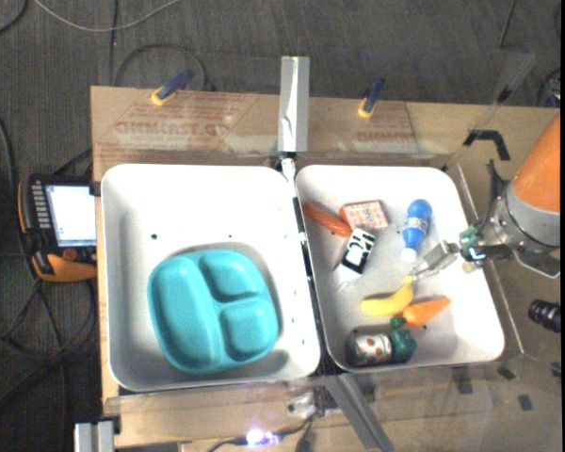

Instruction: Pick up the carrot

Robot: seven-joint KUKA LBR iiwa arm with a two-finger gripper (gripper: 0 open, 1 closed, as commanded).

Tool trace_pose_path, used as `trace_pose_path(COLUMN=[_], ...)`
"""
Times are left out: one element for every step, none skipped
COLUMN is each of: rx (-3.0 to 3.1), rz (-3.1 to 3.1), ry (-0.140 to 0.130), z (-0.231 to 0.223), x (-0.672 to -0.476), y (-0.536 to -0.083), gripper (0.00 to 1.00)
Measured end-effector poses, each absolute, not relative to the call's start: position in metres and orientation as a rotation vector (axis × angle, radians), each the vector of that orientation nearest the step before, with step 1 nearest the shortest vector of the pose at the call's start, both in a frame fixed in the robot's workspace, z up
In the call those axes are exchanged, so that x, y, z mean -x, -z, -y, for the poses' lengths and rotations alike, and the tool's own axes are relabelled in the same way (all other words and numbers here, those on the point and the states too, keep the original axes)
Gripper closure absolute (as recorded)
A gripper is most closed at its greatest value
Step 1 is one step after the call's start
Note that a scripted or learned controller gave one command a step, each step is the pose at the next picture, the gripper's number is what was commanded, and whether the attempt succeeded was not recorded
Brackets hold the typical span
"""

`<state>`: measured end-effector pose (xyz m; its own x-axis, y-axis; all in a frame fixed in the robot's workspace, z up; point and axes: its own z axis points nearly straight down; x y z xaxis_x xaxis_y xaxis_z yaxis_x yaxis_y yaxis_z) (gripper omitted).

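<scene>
Orange carrot (427, 309) lies below the pincer (433, 260), grip state unclear; labels unreadable.

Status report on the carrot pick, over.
End effector low over right bin, nothing visibly held. Carrot lying near the bin's front, just below the end effector. Banana touching carrot's left end; can close by.

Two smooth white plastic bins (122, 252) sit on a matt brown cardboard sheet (198, 125). A glossy turquoise plastic tray (212, 309) lies in the left one. The carrot (426, 310) and banana (388, 301) look like smooth plastic. The can (369, 347) is shiny metal. The floor (75, 36) is rough grey carpet.
</scene>
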<state>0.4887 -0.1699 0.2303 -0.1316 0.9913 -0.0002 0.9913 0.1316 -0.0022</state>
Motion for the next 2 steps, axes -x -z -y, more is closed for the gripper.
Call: trace_pose_path(rx=[2.122, 2.188], rz=[2.317, 2.259], ry=[-0.002, 0.002], z=[0.151, 0.185], x=[-0.485, -0.493], y=[-0.257, -0.118], gripper=[0.00, 0.00])
